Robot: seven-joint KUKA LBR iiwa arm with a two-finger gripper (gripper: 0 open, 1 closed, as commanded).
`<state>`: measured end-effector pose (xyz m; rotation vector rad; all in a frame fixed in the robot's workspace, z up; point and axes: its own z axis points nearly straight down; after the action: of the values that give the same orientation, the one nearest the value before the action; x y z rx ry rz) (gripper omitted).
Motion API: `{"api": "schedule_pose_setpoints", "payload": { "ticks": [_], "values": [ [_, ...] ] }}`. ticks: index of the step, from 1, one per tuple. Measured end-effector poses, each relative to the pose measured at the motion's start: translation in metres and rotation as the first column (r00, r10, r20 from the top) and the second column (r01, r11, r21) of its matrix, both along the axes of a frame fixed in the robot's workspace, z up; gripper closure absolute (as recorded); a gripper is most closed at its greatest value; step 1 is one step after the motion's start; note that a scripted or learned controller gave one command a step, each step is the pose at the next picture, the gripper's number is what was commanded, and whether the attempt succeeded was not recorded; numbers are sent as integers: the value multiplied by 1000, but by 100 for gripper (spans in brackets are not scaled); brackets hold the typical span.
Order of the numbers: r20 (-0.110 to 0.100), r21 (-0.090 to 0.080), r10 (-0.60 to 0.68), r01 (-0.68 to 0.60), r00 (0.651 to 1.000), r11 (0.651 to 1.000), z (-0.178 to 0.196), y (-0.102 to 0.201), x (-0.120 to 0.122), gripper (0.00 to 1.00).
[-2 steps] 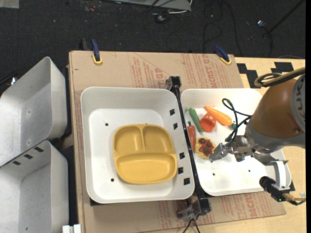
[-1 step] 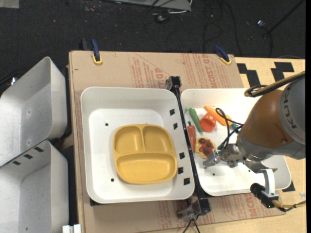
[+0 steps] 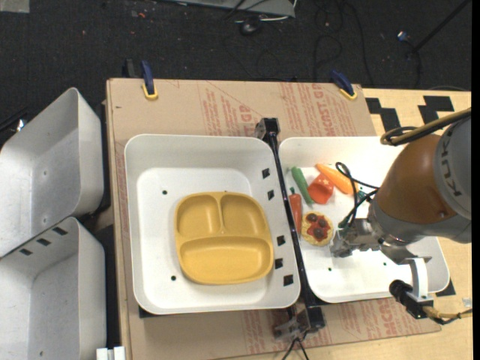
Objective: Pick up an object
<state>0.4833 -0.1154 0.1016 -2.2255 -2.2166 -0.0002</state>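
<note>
Carrot (image 3: pixel 335 177) long axis diagonal, tip perhaps toward lower right; gripper (image 3: pixel 343 244) nearby

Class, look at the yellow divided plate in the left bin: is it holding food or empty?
Empty. The yellow divided plate shows bare yellow in all three compartments; the toy food items lie in the right bin.

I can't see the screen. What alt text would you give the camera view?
A grey and orange robot arm reaches from the right over the right white bin, its gripper beside small toy foods: a tart, carrot and green pod. The left bin holds a yellow divided plate.
</note>
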Motion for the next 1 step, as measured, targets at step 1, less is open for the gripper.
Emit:
{"api": "schedule_pose_setpoints", "payload": {
  "ticks": [1],
  "values": [
    [5, -2, 2, -2, 1000, 1000, 44, -7, 0, 100]
  ]
}}
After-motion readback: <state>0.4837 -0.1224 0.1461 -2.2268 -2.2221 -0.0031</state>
